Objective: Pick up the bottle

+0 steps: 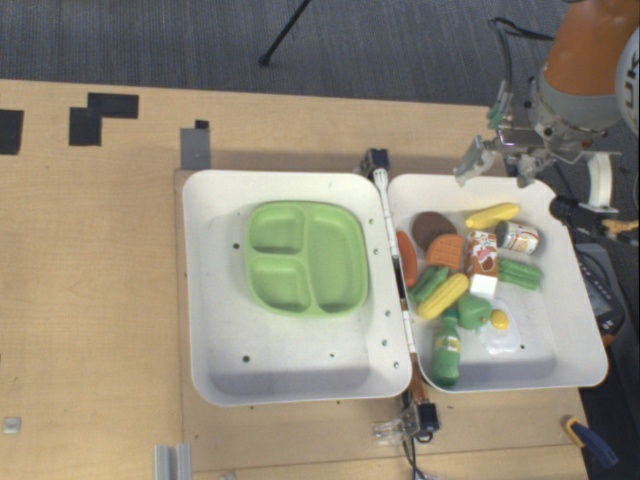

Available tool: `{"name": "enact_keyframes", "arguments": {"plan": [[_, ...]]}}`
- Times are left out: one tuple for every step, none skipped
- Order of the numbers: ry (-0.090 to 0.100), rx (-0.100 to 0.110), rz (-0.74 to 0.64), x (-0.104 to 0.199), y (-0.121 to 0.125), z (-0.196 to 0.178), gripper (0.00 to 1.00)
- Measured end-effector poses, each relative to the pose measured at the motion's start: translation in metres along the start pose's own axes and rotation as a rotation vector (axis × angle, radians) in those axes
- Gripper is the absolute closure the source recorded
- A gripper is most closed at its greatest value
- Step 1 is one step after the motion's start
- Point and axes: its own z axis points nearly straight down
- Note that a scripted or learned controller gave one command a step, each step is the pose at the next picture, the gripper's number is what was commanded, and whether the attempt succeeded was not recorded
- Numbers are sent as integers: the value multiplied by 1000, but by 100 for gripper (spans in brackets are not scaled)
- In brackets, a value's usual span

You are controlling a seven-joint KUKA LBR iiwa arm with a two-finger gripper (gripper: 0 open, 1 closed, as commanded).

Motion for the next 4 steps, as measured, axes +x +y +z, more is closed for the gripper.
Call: {"name": "enact_keyframes", "arguments": {"plan": [[-1, 0, -156, -43, -62, 29, 0], [0, 0, -217, -42, -136, 43, 0], [1, -5, -281, 1, -108, 153, 0], [5, -13, -19, 0, -119, 160, 0]]}}
